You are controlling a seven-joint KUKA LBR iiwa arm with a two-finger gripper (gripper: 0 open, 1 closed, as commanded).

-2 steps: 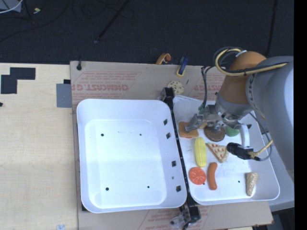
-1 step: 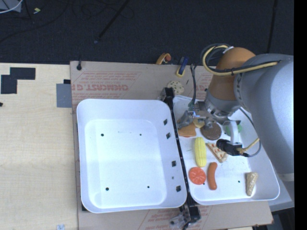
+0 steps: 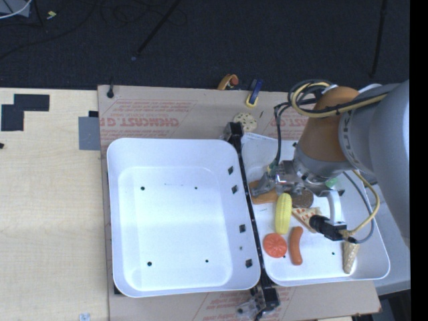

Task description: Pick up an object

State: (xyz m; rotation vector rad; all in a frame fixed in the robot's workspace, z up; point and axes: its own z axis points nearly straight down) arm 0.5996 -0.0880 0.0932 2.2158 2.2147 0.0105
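The right bin (image 3: 374,263) holds several toy foods. A yellow corn cob (image 3: 283,212) lies upright in the picture near the middle. Below it sit a round red tomato slice (image 3: 275,245) and a reddish sausage (image 3: 295,246). A pizza slice (image 3: 306,216) lies right of the corn, and an ice-cream cone (image 3: 349,256) rests near the right wall. My gripper (image 3: 282,178) is low in the bin, just above the top of the corn, beside an orange-brown piece (image 3: 264,196) and a brown disc (image 3: 304,198). The wrist hides what is under it.
The left bin (image 3: 120,179) sits beside the right one, with a black divider rail (image 3: 244,206) between them. A spotted cookie (image 3: 245,121) and two clips (image 3: 253,93) lie on the cardboard behind the bins. A black cable plug (image 3: 324,226) hangs over the right bin.
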